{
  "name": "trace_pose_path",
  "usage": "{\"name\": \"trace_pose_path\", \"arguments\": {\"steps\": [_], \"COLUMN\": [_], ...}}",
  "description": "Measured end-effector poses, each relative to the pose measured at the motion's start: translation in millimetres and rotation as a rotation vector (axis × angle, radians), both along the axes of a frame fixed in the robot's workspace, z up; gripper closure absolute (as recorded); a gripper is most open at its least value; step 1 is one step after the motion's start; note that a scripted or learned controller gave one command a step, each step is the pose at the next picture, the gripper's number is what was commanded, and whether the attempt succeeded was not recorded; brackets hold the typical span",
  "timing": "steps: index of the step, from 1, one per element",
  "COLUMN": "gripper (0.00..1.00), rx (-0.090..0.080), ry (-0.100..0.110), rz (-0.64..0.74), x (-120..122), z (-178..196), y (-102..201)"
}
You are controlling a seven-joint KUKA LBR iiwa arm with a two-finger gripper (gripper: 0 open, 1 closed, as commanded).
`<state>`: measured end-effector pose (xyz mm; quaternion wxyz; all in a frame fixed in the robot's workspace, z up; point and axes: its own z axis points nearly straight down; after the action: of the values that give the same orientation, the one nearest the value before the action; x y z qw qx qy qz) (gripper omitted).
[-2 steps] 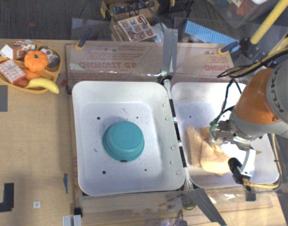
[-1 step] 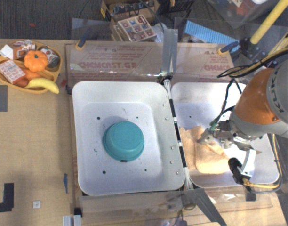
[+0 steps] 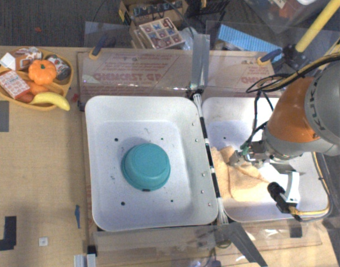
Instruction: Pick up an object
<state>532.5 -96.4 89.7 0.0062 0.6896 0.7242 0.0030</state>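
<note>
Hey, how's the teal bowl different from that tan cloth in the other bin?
The teal bowl is round, rigid and upside down in the left bin; the tan cloth is crumpled and flat in the right bin. The bowl sits apart from the arm; the cloth lies under the gripper. Both rest on bin floors.

Teal bowl (image 3: 146,166) sat upside down in left bin (image 3: 103,121). Arm (image 3: 303,118) reached into right bin (image 3: 225,115); gripper (image 3: 241,156) was low over a tan cloth (image 3: 245,185) at that bin's left side. Fruit basket (image 3: 3,88) stood on bench, upper left.
</note>
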Motion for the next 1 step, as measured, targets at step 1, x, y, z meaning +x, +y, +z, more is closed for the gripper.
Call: {"name": "trace_pose_path", "arguments": {"steps": [1], "gripper": [0.00], "rx": [-0.001], "ry": [0.001], "rz": [0.158], "x": [64.2], "z": [0.3], "y": [-1.6]}}
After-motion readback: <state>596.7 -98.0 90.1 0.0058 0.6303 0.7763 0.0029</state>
